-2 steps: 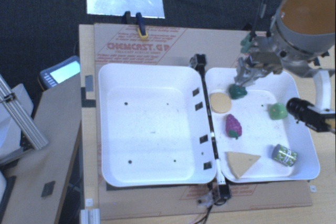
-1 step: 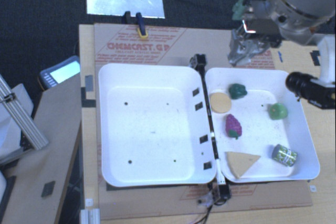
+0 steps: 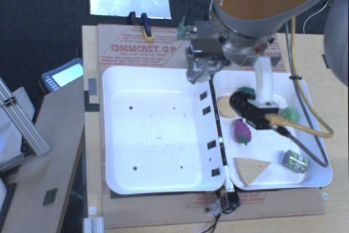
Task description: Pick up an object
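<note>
Purple object lies mid right bin, beside green ball; tan wedge and green can near front edge. End effector hangs above bins' rear divider; state: cannot tell.

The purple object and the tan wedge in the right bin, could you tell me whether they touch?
Apart. The camera view shows bare white bin floor between the purple object and the tan wedge below it.
</note>
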You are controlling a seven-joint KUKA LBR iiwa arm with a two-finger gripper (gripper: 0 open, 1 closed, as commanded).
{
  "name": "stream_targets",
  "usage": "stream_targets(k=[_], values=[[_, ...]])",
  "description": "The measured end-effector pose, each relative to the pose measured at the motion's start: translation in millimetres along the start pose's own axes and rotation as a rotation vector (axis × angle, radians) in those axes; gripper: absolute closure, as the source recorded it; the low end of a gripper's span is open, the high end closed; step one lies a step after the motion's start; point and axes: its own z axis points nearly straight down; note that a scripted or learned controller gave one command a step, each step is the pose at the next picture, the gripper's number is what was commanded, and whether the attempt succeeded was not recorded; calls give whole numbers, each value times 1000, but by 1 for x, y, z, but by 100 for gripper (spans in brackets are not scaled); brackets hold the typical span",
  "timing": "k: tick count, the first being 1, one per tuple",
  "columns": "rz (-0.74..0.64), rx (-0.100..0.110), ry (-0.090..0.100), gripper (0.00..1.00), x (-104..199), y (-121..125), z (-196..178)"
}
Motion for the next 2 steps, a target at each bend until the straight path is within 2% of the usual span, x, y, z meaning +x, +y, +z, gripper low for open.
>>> stream_targets(k=[1, 2], values=[[5, -6, 1, 100, 40, 43, -3], [5, -6, 2, 100, 50, 12, -16]])
